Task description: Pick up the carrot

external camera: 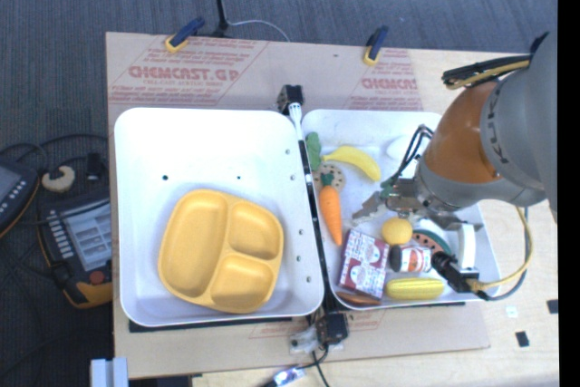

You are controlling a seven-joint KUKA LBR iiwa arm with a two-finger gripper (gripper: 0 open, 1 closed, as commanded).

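The carrot [332, 215], orange with a green top, lies lengthwise along the left wall of the right bin [478, 284]. My gripper [373, 200] hovers over the middle of that bin, a short way right of the carrot and not touching it. It looks open, and nothing sits between its fingers. The arm's grey body and orange band cover the bin's right part.
Around the carrot lie a banana [355, 161], a green vegetable [313, 146], a red-and-white carton [362, 261], a yellow lemon [396, 231], a small can [413, 260] and a corn cob [415, 288]. The left bin [145, 140] holds a yellow divided plate [220, 247].
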